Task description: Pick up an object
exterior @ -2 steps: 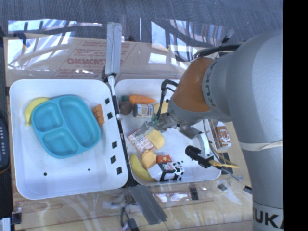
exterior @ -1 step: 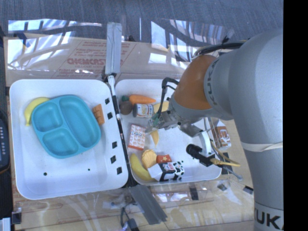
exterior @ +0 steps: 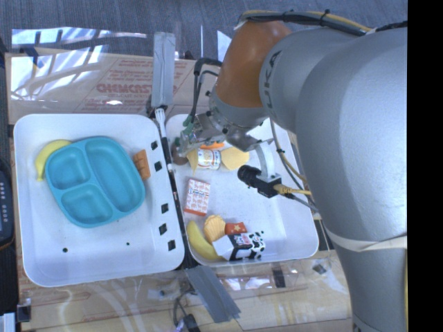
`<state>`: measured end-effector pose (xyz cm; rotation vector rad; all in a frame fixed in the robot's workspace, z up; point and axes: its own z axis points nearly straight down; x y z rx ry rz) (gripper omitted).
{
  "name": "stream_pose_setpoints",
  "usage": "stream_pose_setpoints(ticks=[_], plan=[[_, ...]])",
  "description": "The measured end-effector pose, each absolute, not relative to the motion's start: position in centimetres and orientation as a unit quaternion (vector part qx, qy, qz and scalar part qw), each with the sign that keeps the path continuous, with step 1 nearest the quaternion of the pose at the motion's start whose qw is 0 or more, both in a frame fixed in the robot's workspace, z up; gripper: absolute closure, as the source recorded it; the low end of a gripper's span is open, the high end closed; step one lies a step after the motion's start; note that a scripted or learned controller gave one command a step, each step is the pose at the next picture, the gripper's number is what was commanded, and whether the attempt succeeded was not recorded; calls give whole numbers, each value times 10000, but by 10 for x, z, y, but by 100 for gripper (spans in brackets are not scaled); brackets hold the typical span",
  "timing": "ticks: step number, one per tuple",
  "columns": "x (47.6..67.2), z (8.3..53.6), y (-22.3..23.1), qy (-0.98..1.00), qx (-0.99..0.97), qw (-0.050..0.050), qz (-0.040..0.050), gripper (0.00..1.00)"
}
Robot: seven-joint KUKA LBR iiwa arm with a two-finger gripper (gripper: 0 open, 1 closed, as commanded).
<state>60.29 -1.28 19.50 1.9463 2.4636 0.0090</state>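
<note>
Risk: the far end of the right bin (exterior: 294,216) is crowded, a jar (exterior: 208,159) lying just beside yellow pieces (exterior: 235,158), so a descent there may nudge neighbours or catch two items, judging by the clutter. The arm (exterior: 332,102) reaches in from the right, wrist bent down, gripper (exterior: 192,135) low over the jar. The gripper's state cannot be told. A carton (exterior: 198,197) lies nearby, apart.

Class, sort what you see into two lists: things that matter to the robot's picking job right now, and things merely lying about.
In play:
- robot hand, low in the right white bin
- small labelled jar beside it
- yellow wedge

Lying about:
- blue divided plastic plate
- yellow banana under it
- pink-patterned carton
- black-and-white cow toy
</note>
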Motion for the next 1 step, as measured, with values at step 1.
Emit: stream_pose_setpoints(ticks=[1], plan=[[565,210,-94,7851,6194,-10,-13,100]])
